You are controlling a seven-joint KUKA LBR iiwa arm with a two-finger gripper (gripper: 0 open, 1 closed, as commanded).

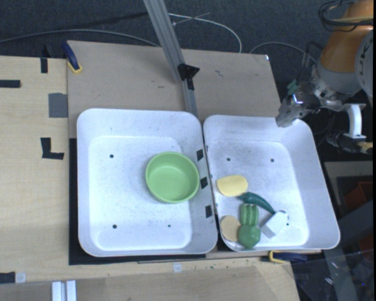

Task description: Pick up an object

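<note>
While the arm (344, 49) hangs at the right side of the bench, its gripper (289, 113) sits above the far right corner of the right bin (301, 168), holding nothing. A green bowl (172, 177) rests in the left bin (113, 187). Near the right bin's front left corner lie a yellow piece (232, 185), a green pepper (257, 200), a green block (249, 214), a green ball (249, 236) and a pale grey piece (276, 223), clustered together.
</note>
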